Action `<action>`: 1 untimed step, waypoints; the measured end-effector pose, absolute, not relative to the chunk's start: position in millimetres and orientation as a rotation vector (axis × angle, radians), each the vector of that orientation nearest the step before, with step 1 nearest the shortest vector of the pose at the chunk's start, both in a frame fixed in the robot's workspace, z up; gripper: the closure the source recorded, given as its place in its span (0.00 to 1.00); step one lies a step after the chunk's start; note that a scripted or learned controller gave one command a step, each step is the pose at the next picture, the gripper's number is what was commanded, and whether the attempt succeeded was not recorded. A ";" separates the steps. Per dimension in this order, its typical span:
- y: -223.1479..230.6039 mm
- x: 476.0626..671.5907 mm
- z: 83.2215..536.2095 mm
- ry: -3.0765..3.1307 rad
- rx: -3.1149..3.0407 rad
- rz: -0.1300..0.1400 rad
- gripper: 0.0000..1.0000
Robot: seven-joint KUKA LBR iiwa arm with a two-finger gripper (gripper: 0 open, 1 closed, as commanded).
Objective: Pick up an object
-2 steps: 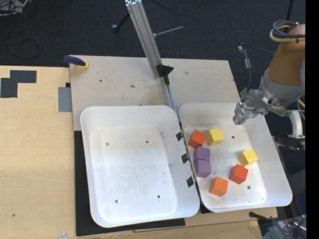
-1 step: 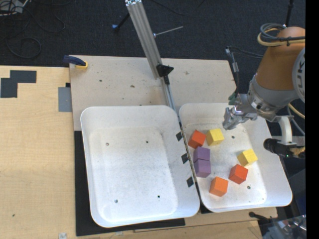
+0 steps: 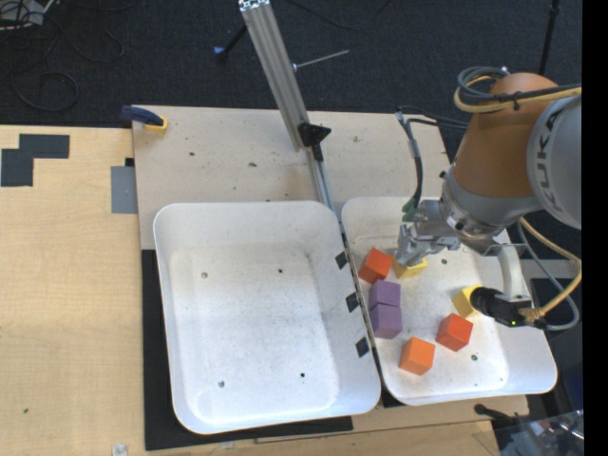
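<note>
Wooden bench (image 3: pixel 228 160) under dark carpet is carrying two white bins; we are using the right bin (image 3: pixel 532 373) as our landmark. Sitting in it are an orange block (image 3: pixel 375 264) and a purple block (image 3: pixel 385 309) along its left wall, two more orange-red cubes (image 3: pixel 417 355) (image 3: pixel 455 332) toward its front, and a yellow piece (image 3: pixel 463 300) near its middle. A small yellow block (image 3: pixel 411 268) is lying near the bin's upper-left part, right under the gripper (image 3: pixel 413 252). We are judging this block as the likely target. Whether the gripper is gripping it we cannot tell; its tip is too blurred and hidden.

For a clean pick we are advising a centred descent on the yellow block, staying off the orange block just beside it, and closing squarely on flat faces before lifting.

The arm (image 3: pixel 503 160) is reaching in over the bin's back-right side, orange band bulging high, wrist pointing down and leftward, cables trailing off it.
</note>
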State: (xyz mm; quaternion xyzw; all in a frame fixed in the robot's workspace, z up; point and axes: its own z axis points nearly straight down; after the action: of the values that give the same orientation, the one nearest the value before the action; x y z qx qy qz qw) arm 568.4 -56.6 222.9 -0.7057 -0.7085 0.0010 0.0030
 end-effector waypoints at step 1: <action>-10.8 552.9 214.7 -2.221 -2.214 0.005 1.00</action>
State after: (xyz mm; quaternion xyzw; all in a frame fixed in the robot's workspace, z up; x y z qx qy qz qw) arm 552.9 -10.8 214.7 -0.7059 -0.7083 0.0014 0.0028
